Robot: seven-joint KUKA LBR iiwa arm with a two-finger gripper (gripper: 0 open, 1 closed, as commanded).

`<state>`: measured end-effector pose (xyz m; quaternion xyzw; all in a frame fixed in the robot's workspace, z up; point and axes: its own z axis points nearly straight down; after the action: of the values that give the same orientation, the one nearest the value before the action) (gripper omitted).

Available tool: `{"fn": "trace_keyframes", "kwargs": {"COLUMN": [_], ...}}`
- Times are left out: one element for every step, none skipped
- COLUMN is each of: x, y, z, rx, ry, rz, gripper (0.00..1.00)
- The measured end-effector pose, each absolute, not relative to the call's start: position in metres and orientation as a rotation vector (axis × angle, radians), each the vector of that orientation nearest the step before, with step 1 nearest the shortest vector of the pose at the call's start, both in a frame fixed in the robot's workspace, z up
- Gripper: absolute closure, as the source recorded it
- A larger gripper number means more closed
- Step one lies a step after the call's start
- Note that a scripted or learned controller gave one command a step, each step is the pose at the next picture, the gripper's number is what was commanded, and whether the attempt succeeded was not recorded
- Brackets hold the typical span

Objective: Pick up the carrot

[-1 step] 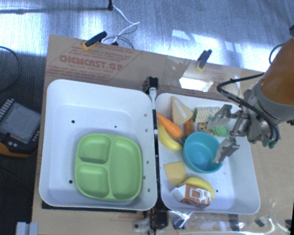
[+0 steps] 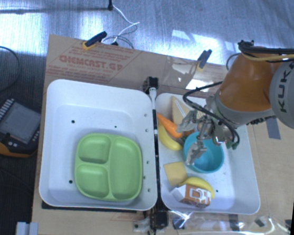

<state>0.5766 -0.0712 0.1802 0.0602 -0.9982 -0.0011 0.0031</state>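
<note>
Grey bench (image 2: 39, 0) carries two white bins, and over the right bin (image 2: 249, 191) the pincer (image 2: 202, 140) hangs with fingers spread, nothing between them, likely because the carrot (image 2: 168, 125) lies just beside it to the left, against a banana (image 2: 168, 140).

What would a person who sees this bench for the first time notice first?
Probably the grey and orange arm reaching in from the right, its gripper hanging over the blue bowl in the right bin. Next, the green divided plate lying alone in the left bin. The carrot lies at the right bin's left wall, touching a banana.
</note>
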Motion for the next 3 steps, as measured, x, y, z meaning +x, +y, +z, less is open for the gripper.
{"fn": "trace_keyframes", "kwargs": {"x": [0.600,0.626,0.588], "y": [-0.106,-0.097,-0.096], "z": [0.130,0.096,0.092], "rx": [-0.194,-0.473,-0.679], "ry": [-3.136,-3.114,-3.086], "rz": [0.000,0.007,-0.002], "gripper": [0.00,0.00,0.00]}}
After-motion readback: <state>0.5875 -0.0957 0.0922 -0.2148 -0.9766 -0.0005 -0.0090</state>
